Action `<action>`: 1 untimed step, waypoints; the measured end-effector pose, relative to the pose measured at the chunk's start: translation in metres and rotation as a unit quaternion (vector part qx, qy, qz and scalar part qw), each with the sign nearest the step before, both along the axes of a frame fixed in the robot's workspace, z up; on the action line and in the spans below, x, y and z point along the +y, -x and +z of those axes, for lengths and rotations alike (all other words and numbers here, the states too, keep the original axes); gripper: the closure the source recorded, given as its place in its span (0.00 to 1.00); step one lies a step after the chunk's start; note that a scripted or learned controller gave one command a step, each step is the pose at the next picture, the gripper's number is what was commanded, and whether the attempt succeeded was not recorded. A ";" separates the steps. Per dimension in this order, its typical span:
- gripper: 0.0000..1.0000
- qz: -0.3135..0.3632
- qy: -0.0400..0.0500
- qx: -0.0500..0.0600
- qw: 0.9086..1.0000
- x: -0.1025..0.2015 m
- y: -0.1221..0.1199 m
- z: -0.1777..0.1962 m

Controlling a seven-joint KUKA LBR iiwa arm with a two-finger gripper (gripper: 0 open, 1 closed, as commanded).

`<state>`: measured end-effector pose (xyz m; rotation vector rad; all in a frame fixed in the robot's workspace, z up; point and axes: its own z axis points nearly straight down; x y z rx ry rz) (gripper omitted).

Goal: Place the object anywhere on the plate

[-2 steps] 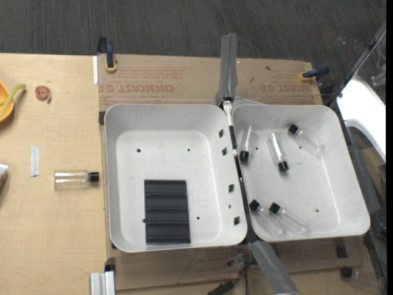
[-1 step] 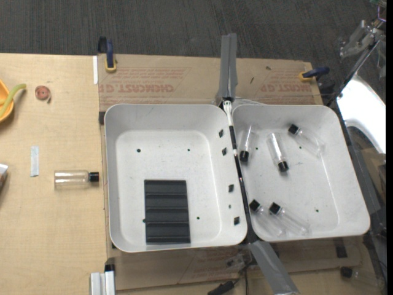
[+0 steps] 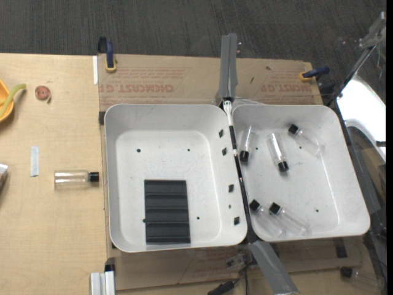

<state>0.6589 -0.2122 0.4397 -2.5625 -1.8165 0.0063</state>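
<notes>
Plate [image 3: 166,212] comes first, as it is nearest: a dark ribbed rectangle that lies flat on the floor of the left bin [image 3: 123,128], close to the front wall, with nothing on it. Its ribs run across, from left to right.

In the right bin [image 3: 344,165] lie five clear vials with black caps, and one of them must be the object, though I cannot say which. Two near vials [image 3: 284,220] lie in the front left corner, close together and maybe touching; their caps point to the plate side and their bodies run slantwise toward the front wall. Further back, a left vial [image 3: 245,141] lies just beside the wall that is shared with the left bin. Its long axis goes nearly front to back and its cap is toward the front. A middle vial [image 3: 277,152] lies almost parallel to it, a little apart. The far vial [image 3: 304,138] lies slantwise, with its cap toward the back.

In my judgement the move turns on this: every vial lies on the side from which the arm reaches in, and the plate lies to the left, over the two touching bin walls. Whether the gripper is apart or together, I cannot tell.

On the bench, well left of the bins, lies one more vial, a stray vial [image 3: 77,177].
</notes>
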 end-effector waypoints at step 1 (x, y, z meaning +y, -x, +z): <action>0.00 -0.099 0.000 0.000 0.995 0.061 0.000 0.000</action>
